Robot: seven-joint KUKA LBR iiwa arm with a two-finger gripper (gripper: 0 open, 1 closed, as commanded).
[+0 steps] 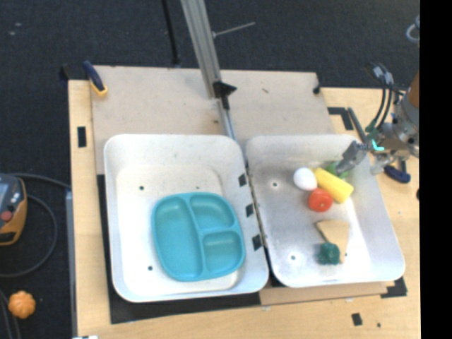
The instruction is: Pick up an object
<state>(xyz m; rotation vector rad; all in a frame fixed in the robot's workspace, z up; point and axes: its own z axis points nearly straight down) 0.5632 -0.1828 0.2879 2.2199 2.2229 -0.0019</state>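
The right bin point(374, 260) holds a white egg point(305, 179), a yellow corn-like piece point(334, 184), a red tomato point(320, 200), a tan wedge point(333, 230) and a small green broccoli piece point(328, 253). My gripper point(370, 162) hangs over the bin's far right rim, just right of the yellow piece. It is open, its left finger point(349, 159) close to the yellow piece's upper end, and nothing sits between the fingers.
The left bin point(127, 168) holds a teal divided plate point(199, 235). An aluminium post point(201, 41) rises behind the bins. A small orange pumpkin point(21, 304) lies off the bench at lower left, and cables run along the left side.
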